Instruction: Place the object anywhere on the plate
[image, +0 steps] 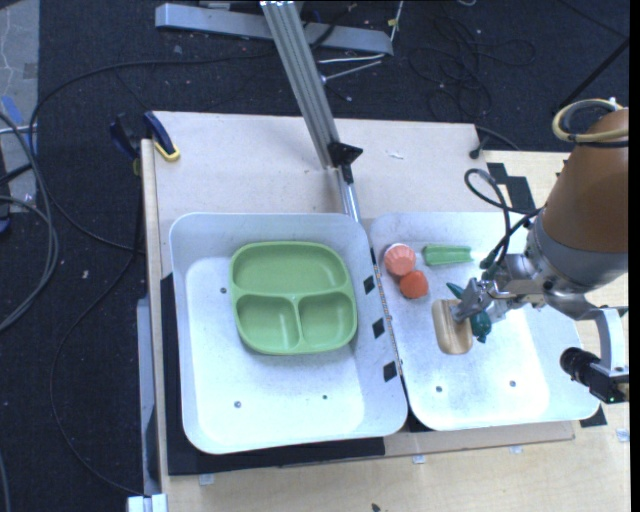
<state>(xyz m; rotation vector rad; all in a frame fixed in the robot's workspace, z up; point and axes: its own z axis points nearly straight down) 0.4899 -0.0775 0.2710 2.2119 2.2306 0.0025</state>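
A green three-compartment plate lies in the left bin. In the right bin lie a tan bread-like piece, an orange-red round piece, a pinkish-orange round piece and a green pepper-like piece. My gripper, with teal fingertips, hangs low over the right end of the tan piece, right of the plate. No object is seen between its fingers.
A metal pole slants up from the bins' shared back edge. Black clips sit along the divider between the bins. A blue and yellow tool lies at the bench's back left corner. Cables trail on the dark floor.
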